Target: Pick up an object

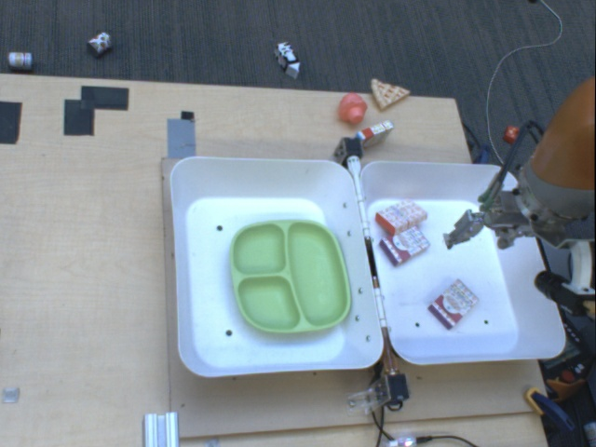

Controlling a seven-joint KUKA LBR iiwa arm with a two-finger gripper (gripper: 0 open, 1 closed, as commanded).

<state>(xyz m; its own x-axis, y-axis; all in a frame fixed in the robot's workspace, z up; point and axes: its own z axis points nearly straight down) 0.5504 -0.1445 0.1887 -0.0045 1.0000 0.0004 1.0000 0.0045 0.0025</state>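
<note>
Three small red-and-white packets sit in the right bin (521, 338): one packet (401, 217) near the bin's left wall, a second packet (405, 245) touching it just below, and a third packet (453, 303) lying alone further toward the near side. They look like light, thin wrapped goods, probably slightly crushable and glossy, so a bit slippery. Best bet is the lone third packet: free on all sides, so pinch it across its short width. The touching pair leaves little finger room between them.

The gripper (463, 231) hangs above the right bin, to the right of the pair, nothing between its fingers; from this slant I can't tell how wide they stand.

The left bin (182, 277) holds a green divided plate (291, 277), lying flat. Bin floors are smooth white plastic, so packets may slide when nudged. The bench (84, 277) is pale wood with dark tape patches. Beyond it, on dark carpet, lie scattered toys, including a red ball (352, 108) and a pizza-slice toy (389, 93) at the bench's far edge.
</note>
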